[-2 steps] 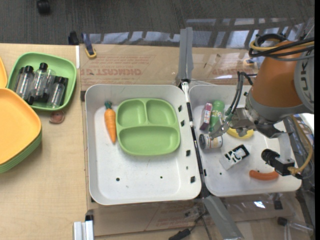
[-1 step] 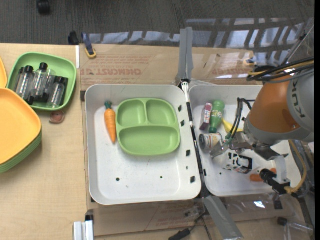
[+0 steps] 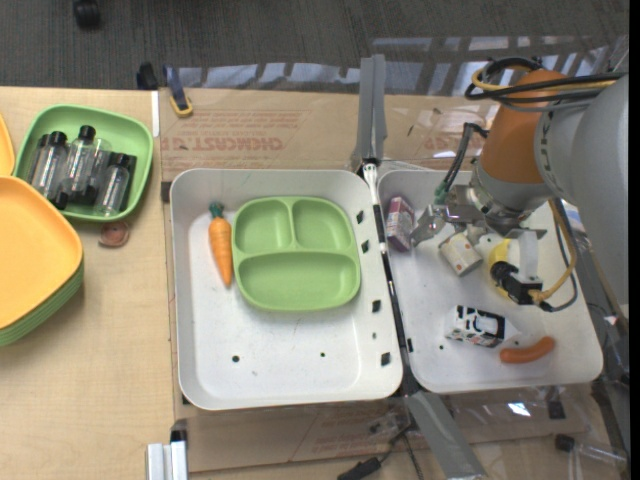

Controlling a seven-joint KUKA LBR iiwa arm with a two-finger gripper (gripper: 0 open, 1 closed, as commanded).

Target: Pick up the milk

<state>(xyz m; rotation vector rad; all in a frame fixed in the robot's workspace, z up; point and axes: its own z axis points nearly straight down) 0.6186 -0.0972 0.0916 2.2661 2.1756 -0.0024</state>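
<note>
The milk, a small black-and-white carton (image 3: 477, 327), lies on its side in the right bin (image 3: 430, 358), near the front. My gripper (image 3: 445, 232) hangs low over the back half of that bin, well behind the milk and apart from it. A small white block (image 3: 460, 255) sits right under the gripper, and a purple carton (image 3: 398, 222) lies just to its left by the bin wall. The arm's orange band (image 3: 520, 138) and grey body cover the bin's back right corner.
An orange sausage (image 3: 526, 350) lies at the right bin's front right, beside the milk. A yellow piece (image 3: 500, 254) lies near the white block. The left bin (image 3: 200, 348) holds a green divided plate (image 3: 296, 253) and a carrot (image 3: 220, 246).
</note>
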